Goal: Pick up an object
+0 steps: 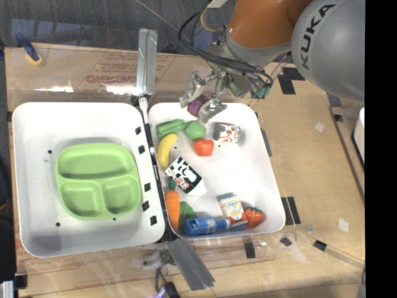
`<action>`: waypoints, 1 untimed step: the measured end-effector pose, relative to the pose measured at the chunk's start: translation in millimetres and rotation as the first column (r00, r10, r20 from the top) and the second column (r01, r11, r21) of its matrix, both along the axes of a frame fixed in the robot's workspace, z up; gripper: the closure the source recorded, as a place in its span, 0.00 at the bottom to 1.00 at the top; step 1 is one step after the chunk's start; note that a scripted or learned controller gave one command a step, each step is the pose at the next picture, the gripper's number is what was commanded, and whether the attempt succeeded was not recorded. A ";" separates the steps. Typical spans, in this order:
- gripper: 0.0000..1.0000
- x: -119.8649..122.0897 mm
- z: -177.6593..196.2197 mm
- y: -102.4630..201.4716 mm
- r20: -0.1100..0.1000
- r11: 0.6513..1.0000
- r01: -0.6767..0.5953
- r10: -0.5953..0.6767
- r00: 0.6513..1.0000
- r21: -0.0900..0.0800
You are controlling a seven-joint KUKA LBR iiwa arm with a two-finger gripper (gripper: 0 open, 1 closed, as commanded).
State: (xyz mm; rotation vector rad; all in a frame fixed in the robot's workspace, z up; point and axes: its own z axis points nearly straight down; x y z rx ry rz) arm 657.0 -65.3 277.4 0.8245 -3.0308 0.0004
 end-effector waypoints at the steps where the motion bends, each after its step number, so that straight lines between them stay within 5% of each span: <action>1: 1.00 0.1 3.7 24.2 0.001 0.998 0.069 -0.069 0.998 0.001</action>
